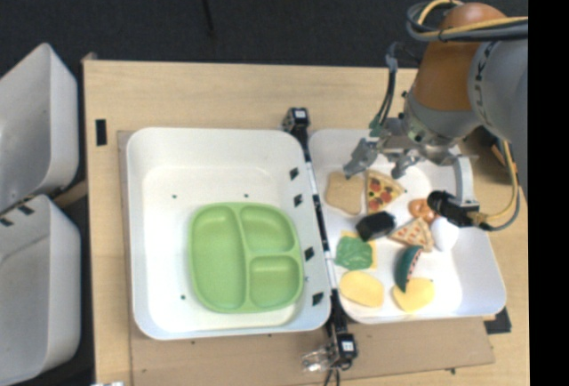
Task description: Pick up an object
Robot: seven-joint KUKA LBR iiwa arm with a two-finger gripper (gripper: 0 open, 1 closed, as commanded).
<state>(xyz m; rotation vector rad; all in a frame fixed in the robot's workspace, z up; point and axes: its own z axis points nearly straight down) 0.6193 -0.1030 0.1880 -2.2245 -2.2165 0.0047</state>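
Overhead view of the bench. The arm [462,64] reaches in from the right and sets its gripper [384,158] low over the far end of the right bin [480,286]; we see the two fingers spread wide, one toward the bread slice [341,192] and one above the pizza slice [382,190], with nothing between them. The task's candidates all lie in this bin — bread and pizza nearest the claw, then a black piece [376,224], a second pizza wedge [412,235], a green leafy piece [354,253] and two yellow pieces [362,289] toward the near end. The left bin [142,197] holds a green divided tray [246,256].

We judge the main risk to be crowding: bread and pizza slice lie edge to edge, so closing fingers may straddle both and grip neither, or push one under the other. Both are flat, so the fingertips may skate over them against the bin floor. How high the claw stands is hard to read from this slant — possibly it is not yet at grasp height. The bin divider [313,197] stands just beside the bread and could catch the outer finger.
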